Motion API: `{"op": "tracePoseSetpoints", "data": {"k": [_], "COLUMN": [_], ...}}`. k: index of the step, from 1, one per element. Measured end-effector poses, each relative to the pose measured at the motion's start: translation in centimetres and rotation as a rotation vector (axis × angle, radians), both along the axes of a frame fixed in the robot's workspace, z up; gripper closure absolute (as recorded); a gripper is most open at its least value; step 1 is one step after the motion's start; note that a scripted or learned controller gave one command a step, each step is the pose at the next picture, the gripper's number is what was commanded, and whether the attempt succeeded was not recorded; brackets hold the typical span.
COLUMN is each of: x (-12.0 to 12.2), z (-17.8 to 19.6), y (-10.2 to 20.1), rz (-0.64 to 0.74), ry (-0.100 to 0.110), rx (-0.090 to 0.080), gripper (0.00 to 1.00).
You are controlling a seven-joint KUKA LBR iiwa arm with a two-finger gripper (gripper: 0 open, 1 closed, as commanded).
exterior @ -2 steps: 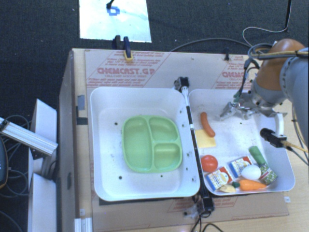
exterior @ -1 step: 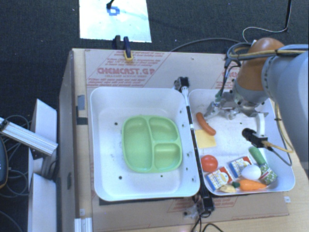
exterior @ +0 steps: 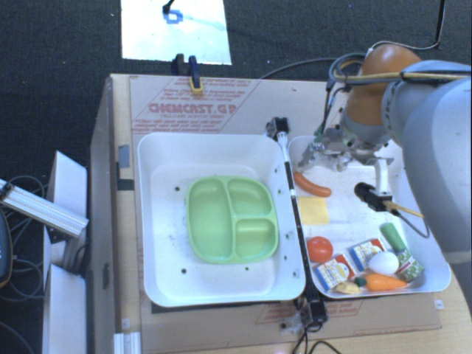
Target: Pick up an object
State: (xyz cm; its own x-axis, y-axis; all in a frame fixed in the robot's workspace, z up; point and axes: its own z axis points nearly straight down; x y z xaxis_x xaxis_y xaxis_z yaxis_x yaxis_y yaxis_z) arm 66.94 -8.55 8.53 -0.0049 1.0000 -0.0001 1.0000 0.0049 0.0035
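Two white bins seen on bench; gripper (exterior: 322,155) poised over hot dog (exterior: 312,185) in rt bin (exterior: 435,275), finger state can't be told.

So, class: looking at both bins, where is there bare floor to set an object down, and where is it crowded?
Free: left bin floor around the green tray; right bin between cheese slice and cucumber. Crowded: near corner with tomato, egg, carrot.
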Motion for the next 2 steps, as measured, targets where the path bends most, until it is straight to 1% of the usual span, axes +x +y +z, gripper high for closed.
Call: {"op": "tracePoseSetpoints", "data": {"k": [1,2], "x": [-3.8,-5.4], "z": [0.1,19.9], "y": [-0.1,-5.5], "rz": [-0.003,-0.003], "ry": [0.002,-0.003], "rx": [0.000,-0.002], "gripper": [0.00,0.00]}}
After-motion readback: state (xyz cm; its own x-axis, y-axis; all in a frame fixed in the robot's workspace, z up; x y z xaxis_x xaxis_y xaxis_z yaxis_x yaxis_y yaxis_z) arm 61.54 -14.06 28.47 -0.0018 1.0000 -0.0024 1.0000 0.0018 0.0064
